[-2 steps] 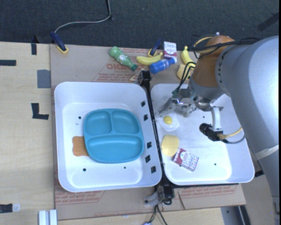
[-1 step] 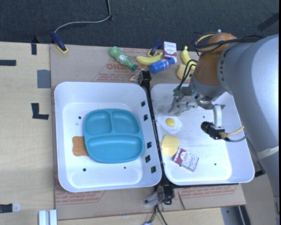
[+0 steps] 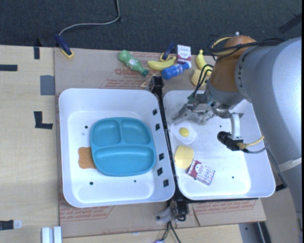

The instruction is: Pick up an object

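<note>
- The arm, grey with an orange band, reaches in from the right and bends down over the far part of the right bin.
- The hand sits low over the right bin's far left area, near the wall it shares with the left bin; its metal fingers point toward that wall and stand narrowly apart, with nothing seen between them.
- Just in front of the hand, on the right bin's floor, lies a fried-egg toy, white with a yellow centre, apart from the fingertips.
- Nearer the front edge, a pale yellow round object lies beside the shared wall, and a small red-and-white packet lies just beside it, toward the bin's front.
- A black cable with a yellow plug hangs from the arm over the middle of the right bin.
- The left bin holds a blue divided plate in its middle; an orange flat piece pokes out from under the plate's left edge.
- On the table behind the bins, along the far edge, lie a green bottle, a yellow banana, a blue object, a small red-and-white box and a second yellow piece close to the arm.
- A blue-and-yellow clamp sits at the table's far left, at the end of a grey cable.
</note>
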Controlling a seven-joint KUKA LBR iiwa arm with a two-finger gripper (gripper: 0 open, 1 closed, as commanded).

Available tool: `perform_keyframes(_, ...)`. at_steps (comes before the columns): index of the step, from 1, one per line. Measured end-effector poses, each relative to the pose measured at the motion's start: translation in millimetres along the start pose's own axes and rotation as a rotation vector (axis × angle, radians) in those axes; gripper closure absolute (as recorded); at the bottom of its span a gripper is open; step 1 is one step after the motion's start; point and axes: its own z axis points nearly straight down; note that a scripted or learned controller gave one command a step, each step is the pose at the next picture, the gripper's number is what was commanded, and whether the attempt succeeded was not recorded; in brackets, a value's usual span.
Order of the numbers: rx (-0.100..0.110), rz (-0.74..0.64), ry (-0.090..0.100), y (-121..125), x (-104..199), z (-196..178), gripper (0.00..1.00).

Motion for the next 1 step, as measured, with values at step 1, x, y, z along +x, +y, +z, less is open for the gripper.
perform_keyframes(1, 0.0, -0.001, 0.002, -22.0, -2.9, 10.0, 0.0)
